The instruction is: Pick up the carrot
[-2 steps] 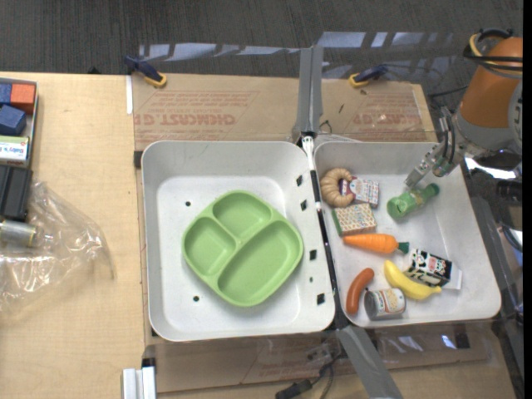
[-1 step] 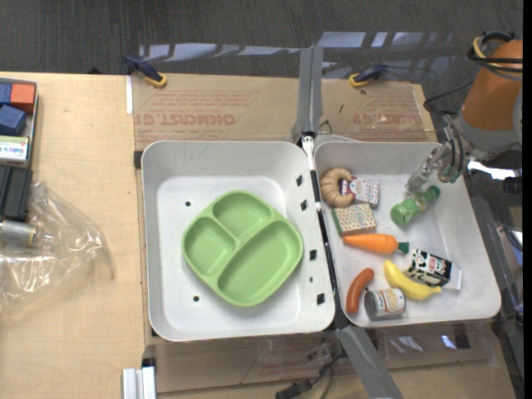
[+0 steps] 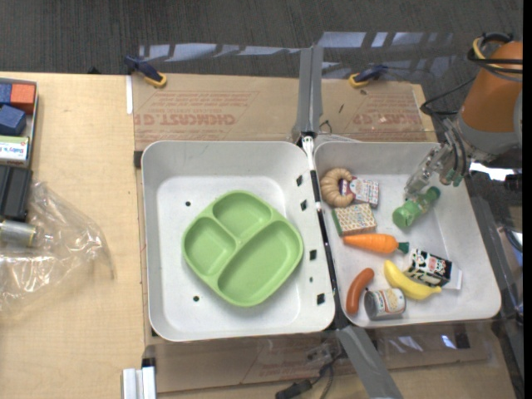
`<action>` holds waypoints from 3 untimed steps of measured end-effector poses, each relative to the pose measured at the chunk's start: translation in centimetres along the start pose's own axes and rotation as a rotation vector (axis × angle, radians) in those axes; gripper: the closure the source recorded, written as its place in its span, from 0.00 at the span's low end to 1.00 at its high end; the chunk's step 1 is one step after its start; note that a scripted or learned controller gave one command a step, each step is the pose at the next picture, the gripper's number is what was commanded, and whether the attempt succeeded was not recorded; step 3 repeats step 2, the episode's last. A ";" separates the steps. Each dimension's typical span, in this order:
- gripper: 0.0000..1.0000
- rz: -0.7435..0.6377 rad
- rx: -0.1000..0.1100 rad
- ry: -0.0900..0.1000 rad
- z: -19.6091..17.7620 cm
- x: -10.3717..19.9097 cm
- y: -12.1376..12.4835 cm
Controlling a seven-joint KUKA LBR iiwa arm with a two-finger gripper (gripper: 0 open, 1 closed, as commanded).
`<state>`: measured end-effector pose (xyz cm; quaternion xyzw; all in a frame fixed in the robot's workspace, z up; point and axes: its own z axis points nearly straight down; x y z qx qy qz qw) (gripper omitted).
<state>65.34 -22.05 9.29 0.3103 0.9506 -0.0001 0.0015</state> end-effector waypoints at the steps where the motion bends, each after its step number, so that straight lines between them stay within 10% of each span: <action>1: 1.00 -0.051 0.000 0.000 0.0 0.0 0.0; 3: 1.00 -0.052 -0.002 -0.007 -1.2 -0.1 0.1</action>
